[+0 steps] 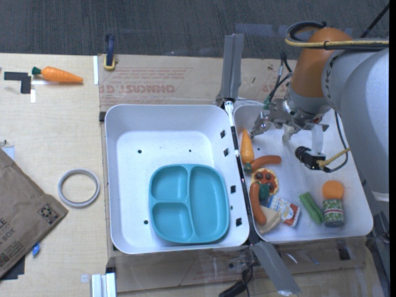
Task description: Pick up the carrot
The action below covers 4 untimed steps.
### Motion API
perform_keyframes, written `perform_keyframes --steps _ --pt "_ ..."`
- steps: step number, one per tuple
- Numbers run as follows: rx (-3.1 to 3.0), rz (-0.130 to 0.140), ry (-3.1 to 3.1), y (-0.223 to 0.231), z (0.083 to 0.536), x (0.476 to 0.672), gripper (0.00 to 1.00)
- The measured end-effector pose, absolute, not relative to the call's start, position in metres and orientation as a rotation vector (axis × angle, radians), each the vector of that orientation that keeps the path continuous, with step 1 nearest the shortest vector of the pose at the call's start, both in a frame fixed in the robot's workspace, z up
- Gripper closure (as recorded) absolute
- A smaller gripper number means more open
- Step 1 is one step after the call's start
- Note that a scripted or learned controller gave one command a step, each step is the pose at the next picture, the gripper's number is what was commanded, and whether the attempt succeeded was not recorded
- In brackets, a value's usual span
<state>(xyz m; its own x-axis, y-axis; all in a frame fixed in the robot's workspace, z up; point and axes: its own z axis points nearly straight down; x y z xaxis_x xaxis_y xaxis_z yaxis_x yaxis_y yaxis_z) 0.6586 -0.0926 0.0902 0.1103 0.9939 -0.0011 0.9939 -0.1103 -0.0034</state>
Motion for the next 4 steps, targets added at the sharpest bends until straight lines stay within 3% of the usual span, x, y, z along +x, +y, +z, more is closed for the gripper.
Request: perform_keyframes --steps 1,2,3,4 --pt "-2.288 0.006 -2.147 -0.076 0.189 0.56 0.0" --pt "-2.339 0.007 -2.092 -0.12 0.142 0.584 0.0" --pt "-2.309 0.004 -2.125 -0.21 0.136 0.506 0.0" --pt "-2.199 -0.004 -2.235 -0.211 0.09 0.539 0.0"
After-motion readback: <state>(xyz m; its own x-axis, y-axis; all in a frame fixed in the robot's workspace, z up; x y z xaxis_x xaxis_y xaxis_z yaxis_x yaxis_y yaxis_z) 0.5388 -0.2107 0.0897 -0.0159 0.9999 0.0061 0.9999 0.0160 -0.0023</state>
